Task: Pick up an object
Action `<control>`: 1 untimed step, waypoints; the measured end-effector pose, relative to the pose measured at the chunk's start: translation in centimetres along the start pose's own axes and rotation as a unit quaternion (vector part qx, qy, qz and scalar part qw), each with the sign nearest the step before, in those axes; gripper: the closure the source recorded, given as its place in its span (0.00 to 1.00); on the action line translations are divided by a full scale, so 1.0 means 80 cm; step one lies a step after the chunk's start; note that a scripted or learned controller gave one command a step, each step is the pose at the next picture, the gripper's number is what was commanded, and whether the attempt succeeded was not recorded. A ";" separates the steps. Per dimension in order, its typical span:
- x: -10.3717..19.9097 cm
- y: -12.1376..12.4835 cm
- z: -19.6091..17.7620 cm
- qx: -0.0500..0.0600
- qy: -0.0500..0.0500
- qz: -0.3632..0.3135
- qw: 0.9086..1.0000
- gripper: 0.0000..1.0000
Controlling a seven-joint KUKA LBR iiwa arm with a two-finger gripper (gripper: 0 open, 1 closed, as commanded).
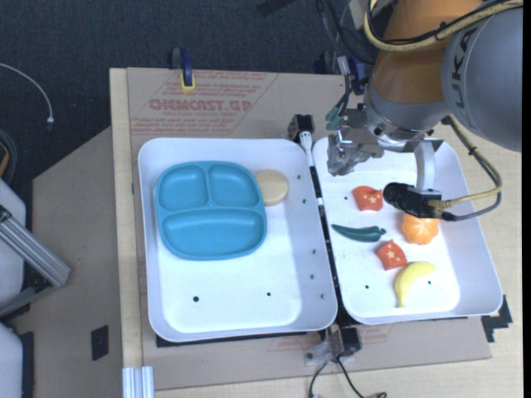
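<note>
**Gripper poised over the right bin's upper left corner**

The grey metal two-finger gripper (344, 157) is seen above the upper left part of the right shallow white plastic bin (465, 282), close to the wall shared with the left bin. Whether it is spread or closed cannot be told from this angle. Behind it, the arm's glossy orange band (415, 36) and smooth grey casing cover the bin's upper right corner.

Five small, smooth toy foods are scattered on the right bin's floor. A red wedge with a pale spot (367, 197) lies just below and to the right of the gripper, apart from it. A curved dark green pepper (358, 232) lies below that wedge. A round orange fruit (420, 230) sits to the right, partly hidden by the robot's hardware. A second red wedge (392, 255) lies between the pepper and a curved yellow banana (412, 279), which is nearest the front wall.

In the left shallow white bin (241, 297), a glossy blue three-compartment plate (211, 209) is laid flat, and a flat round beige disc (271, 186) touches its right edge.

Both bins rest on a brown cardboard sheet with red lettering (207, 99).
</note>
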State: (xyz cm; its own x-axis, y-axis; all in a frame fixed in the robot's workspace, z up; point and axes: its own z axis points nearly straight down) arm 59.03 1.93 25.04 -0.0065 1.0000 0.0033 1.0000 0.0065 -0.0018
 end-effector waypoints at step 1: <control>0.065 -0.022 0.019 0.001 -0.001 0.000 1.000 1.00</control>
